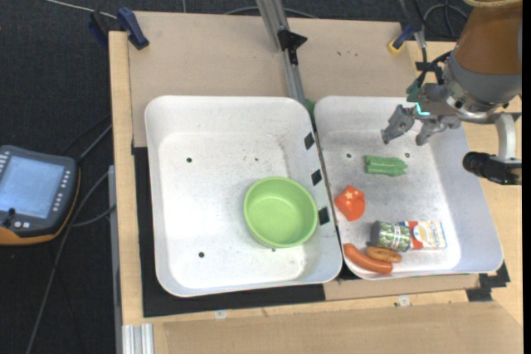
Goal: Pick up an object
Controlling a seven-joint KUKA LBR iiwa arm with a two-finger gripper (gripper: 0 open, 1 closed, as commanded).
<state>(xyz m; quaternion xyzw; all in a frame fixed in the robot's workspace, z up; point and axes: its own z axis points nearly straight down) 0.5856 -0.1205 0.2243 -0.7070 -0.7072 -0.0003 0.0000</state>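
Observation:
My gripper (412, 128) hangs over the far part of the right bin (465, 178), its two fingers spread apart with nothing between them. Just below it in the view lies a green pepper-like object (386, 166). A red-orange pepper (351, 202) sits near the bin's left wall. Toward the front lie a small can (392, 235) beside a white packet (427, 235), and a hot dog (367, 259) at the front rim.
A green bowl (280, 212) rests in the left bin (187, 178). A metal pole (270, 4) slants down to the divide between the bins. Blue clamps (131, 26) hold the board's far corners. A teach pendant (33, 192) lies off the bench at left.

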